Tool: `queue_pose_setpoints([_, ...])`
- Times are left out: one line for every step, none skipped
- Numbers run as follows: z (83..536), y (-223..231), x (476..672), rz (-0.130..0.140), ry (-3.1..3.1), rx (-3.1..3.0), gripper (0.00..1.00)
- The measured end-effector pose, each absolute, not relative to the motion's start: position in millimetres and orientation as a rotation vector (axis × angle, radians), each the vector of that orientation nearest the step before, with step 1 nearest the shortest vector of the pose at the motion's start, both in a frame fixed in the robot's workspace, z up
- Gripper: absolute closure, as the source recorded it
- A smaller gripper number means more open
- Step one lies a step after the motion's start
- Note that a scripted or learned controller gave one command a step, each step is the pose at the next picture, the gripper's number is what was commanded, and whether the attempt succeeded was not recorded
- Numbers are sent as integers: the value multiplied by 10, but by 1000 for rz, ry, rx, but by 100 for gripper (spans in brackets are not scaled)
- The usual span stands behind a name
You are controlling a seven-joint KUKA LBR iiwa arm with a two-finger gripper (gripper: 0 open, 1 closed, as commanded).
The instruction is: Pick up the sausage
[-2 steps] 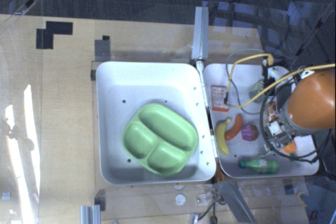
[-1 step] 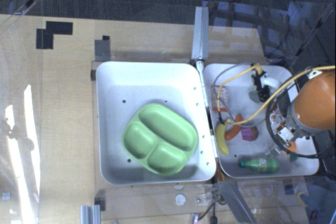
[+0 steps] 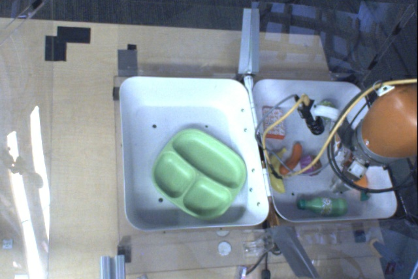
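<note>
arm (image 3: pixel 390 122) over right bin (image 3: pixel 382 206), sausage (image 3: pixel 295 153) alongside

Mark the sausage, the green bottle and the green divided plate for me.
sausage (image 3: pixel 295 153), camera view, middle of its orange body in the right bin.
green bottle (image 3: pixel 324 206), camera view, middle of its body, lying on its side.
green divided plate (image 3: pixel 199 172), camera view, centre ridge between compartments, left bin.

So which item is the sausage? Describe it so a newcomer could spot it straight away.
Find the right-hand white bin, beside the bin holding the green divided plate. Look in its left part, near the wall shared with the other bin. The sausage is the short orange-red rounded stick lying at a slant under a yellow cable, above the green bottle.
</note>
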State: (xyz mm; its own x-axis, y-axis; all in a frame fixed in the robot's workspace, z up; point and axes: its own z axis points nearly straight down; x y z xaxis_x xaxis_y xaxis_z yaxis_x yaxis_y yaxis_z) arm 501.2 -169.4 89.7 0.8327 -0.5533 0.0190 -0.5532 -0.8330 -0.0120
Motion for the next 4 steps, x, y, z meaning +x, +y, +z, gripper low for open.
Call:
queue_pose_setpoints([899, -1571, 5052, -41, 504, -3097, 100])
queue_pose_setpoints([1416, -1559, 5874, -40, 389, -3109, 100])
queue_pose_setpoints([1548, -1541, 5930, -81, 388, -3099, 100])
queue_pose_setpoints([2427, -2074, 5420, -55, 358, -3111, 100])
